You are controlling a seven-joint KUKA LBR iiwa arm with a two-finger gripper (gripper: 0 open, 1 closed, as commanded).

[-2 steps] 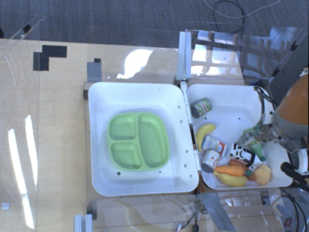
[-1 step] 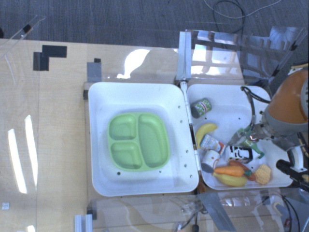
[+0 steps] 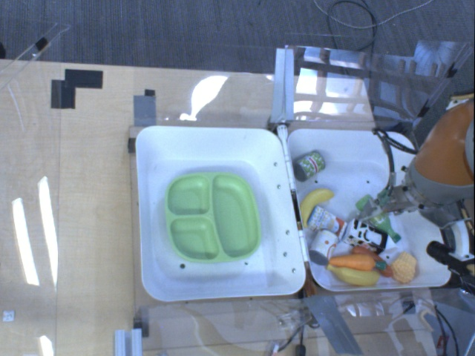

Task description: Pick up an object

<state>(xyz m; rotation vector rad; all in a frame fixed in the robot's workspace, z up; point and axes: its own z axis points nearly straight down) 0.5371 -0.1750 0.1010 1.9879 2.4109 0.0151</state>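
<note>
The right bin (image 3: 338,143) holds a heap of toy food. A green can (image 3: 309,164) lies near its far left. A yellow banana (image 3: 315,201) sits below it, next to a small white carton (image 3: 323,218). An orange carrot (image 3: 355,261), a second yellow fruit (image 3: 356,277) and a corn cob (image 3: 404,268) lie along the front wall. My gripper (image 3: 380,208) reaches in from the right and hangs low over a green piece (image 3: 373,217) and a black-and-white pack (image 3: 364,234) in the middle of the heap.
In the left bin (image 3: 159,273) lies a green divided plate (image 3: 213,217). The arm's orange band (image 3: 449,150) stands over the right bin's right wall. A clear frame (image 3: 326,80) rises behind the right bin. Cables (image 3: 356,10) lie on the floor beyond.
</note>
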